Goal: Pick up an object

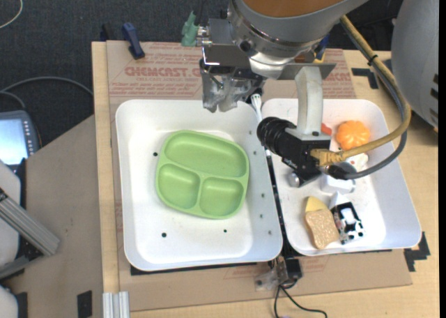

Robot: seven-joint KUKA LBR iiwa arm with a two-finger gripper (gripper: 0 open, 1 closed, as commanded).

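Note:
A light green divided plate (202, 173) lies flat in the middle of the left bin (132, 170). The right bin (397, 198) holds an orange fruit (353, 134), a tan bread-like slice (320, 227), a small black and white object (348, 220) and a white object (341, 183). My gripper (224, 100) hangs over the far right corner of the left bin, just beyond the plate's far edge and apart from it. Nothing shows beneath it. The arm hides part of the right bin's far left area.
The two bins sit on a brown board (160, 72) with red print. A blue clamp (132, 39) and a green clamp (189, 28) stand at the board's far edge. Bare white floor surrounds the plate in the left bin.

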